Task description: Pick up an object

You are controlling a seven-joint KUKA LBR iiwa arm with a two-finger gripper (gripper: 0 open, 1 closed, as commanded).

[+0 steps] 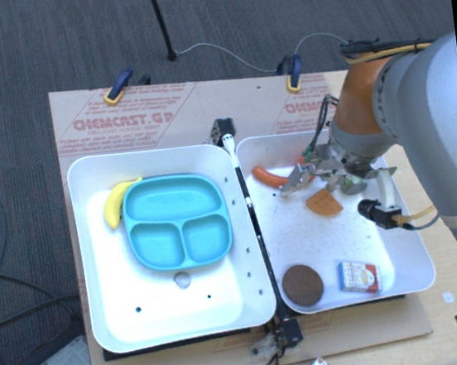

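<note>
My gripper (299, 180) hangs low over the back of the right bin (408, 279). Its tip is just right of an orange sausage (266, 176) that lies near the bin's back left corner. An orange wedge-shaped cracker (325, 203) lies just in front of the gripper, apart from it. Nothing is seen held. Nearer the front of the same bin lie a round brown cookie (302, 285) and a small red and white box (359, 275).
The left bin (104, 319) holds a blue divided tray (177, 221) with a yellow banana (114, 204) at its left edge. A black ridge (250, 216) separates the bins. Clamps and cables sit on the board at the back.
</note>
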